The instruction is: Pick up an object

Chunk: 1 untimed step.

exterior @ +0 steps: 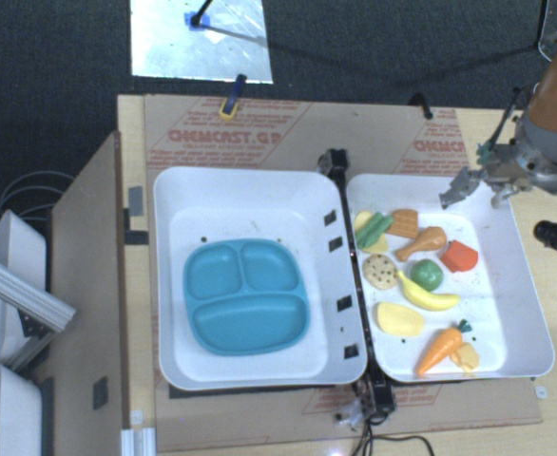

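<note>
The right bin [508, 297] holds several toy foods: a green pea pod [374, 228], an orange waffle piece [405, 222], a chicken drumstick [423, 243], a red piece [460, 256], a cookie [382, 272], a green ball [427, 275], a banana [431, 298], a pale yellow piece [399, 318] and a carrot [439, 347]. My gripper [476, 196] hangs over the bin's far right corner, above and to the right of the food. Its fingers stand apart, open, with nothing between them.
The left bin [250, 202] carries a blue divided plate [247, 294]. A black divider with clips [350, 264] runs between the bins. A small yellow bit [467, 355] lies beside the carrot. Cardboard [259, 126] lies under both bins.
</note>
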Available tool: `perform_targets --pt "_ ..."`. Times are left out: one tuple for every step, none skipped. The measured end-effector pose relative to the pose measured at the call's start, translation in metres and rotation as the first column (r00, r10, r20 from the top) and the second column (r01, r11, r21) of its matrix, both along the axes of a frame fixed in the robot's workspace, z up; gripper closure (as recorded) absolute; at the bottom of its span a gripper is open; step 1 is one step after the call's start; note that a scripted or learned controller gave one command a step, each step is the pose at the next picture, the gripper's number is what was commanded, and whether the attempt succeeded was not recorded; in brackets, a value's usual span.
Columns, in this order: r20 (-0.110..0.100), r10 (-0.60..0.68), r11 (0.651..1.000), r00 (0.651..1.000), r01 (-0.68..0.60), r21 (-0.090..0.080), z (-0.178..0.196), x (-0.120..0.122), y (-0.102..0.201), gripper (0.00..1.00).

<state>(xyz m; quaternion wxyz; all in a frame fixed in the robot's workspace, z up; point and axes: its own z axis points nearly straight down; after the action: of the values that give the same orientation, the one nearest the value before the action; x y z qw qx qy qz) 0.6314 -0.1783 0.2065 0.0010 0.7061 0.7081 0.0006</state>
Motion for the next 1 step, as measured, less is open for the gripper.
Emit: perform_targets --pt "0.013 0.003 1.0 1.0 -0.003 -0.001 -0.1037 -0.0155 -0.0248 0.0"
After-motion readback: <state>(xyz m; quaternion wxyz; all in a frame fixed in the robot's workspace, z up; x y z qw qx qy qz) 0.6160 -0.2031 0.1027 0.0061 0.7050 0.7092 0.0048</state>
